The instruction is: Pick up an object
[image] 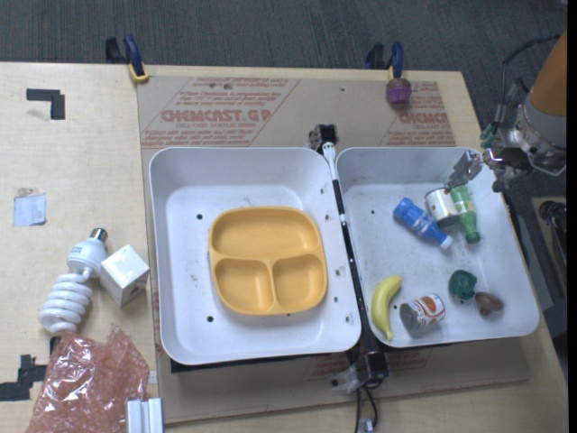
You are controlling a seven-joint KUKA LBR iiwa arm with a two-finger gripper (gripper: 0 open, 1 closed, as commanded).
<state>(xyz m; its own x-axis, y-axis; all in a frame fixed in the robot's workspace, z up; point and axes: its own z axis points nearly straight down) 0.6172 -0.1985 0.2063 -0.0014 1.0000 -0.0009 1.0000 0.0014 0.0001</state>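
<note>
Camera view is showing two white bins sitting side by side on the bench (81, 152), with the arm (550, 106) reaching in from the right edge of the frame. The pincer (469, 165) is hanging at the upper right of the right bin (518, 269), just above a silver can (442, 204) and a green bottle (466, 213) that are lying touching each other. Whether the pincer is spread or closed I cannot tell, since its tip is too small and cluttered here, and nothing is visibly sitting in it.

Other candidates are lying in the same bin: a blue bottle (419, 221) just left of the can, a banana (386, 306) at the lower left, a tipped can with an orange label (423, 313) beside it, a dark green object (462, 283) and a small brown one (489, 303) toward the lower right. The left bin (171, 242) is holding a yellow divided tray (268, 260).

The step in hand appears to be the approach to a grasp. Doing it well is likely calling for a choice of one item from the crowded can-and-bottle cluster, a descent centred over it with the closing direction across its narrow width, and enough clearance from the neighbour and the bin wall that nothing is getting nudged aside.
</note>
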